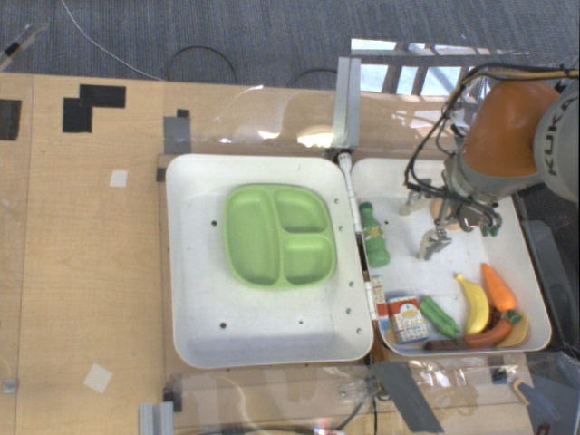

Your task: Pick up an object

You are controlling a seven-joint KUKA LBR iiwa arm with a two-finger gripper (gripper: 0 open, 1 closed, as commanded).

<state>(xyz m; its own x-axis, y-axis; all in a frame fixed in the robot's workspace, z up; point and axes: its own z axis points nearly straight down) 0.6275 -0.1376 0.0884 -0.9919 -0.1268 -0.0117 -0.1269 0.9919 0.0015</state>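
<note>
My gripper (435,241) hangs over the middle of the right bin (524,243), above bare white floor, with nothing visibly in it. A green bottle (372,234) lies to its left along the bin's left wall. Toward the bin's near end lie a yellow banana (473,302), an orange carrot (498,288), a small green vegetable (439,315), a red and white carton (407,319) and a dark red sausage (480,336). The gripper touches none of them.
The left bin (195,270) holds a green divided plate (276,236). A ridge (356,252) separates the two bins. The arm's orange band (507,125) and cables sit over the right bin's far end. Wooden bench extends to the left.
</note>
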